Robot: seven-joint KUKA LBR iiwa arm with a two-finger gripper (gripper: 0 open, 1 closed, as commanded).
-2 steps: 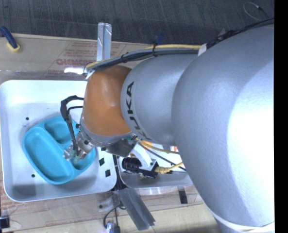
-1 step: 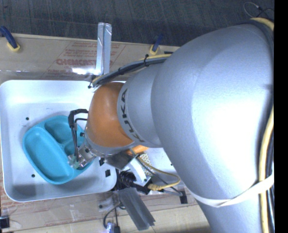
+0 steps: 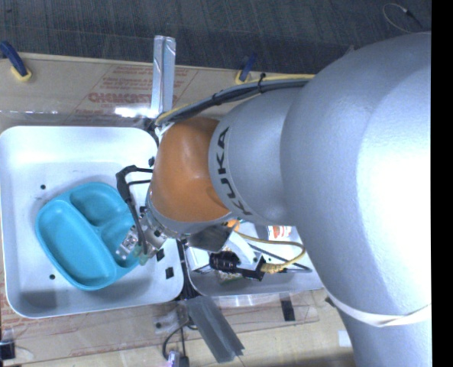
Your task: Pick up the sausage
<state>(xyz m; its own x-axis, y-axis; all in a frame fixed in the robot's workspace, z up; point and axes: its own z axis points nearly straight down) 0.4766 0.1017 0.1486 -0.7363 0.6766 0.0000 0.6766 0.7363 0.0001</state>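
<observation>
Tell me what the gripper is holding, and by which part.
Cannot be told. The gripper sits low at the right edge of the blue dish in the left bin; nothing visibly held.

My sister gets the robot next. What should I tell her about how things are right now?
Gripper: down in the left bin, at the right edge of the blue dish. I cannot tell what its fingers are doing.
Arm: reaches in from the right and covers most of the right bin.
Sausage: I can't spot it from here, so I can't say it is picked up.
Done: nothing I can confirm.
Left: find the sausage, grab it, lift it.
</observation>
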